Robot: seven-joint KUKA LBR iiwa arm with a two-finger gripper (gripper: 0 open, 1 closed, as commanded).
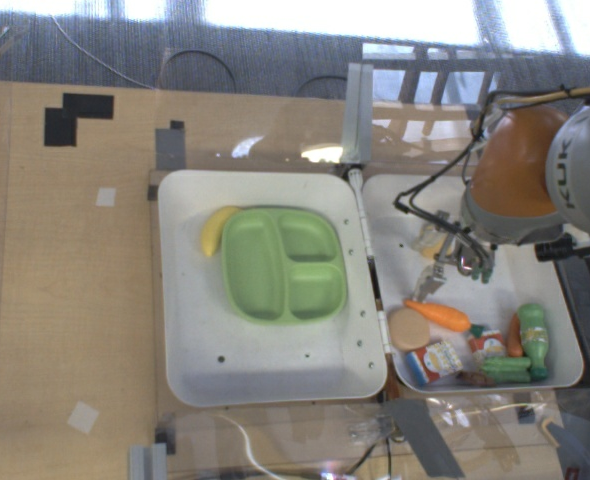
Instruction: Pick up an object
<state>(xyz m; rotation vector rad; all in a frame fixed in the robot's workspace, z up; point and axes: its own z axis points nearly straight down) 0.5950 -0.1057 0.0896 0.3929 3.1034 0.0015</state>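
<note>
The gripper (445, 271) is hanging over the right bin (571, 353) just above the carrot (440, 314) — whether its fingers are spread cannot be told — so picking is not yet done.

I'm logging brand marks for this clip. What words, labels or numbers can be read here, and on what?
"KU": dark letters on the grey arm, cut off at the frame's edge.
The small packet in the right bin: coloured print, too blurred to read.
The green bottle: label too small to read.
The green tray and the banana: no text.
</note>
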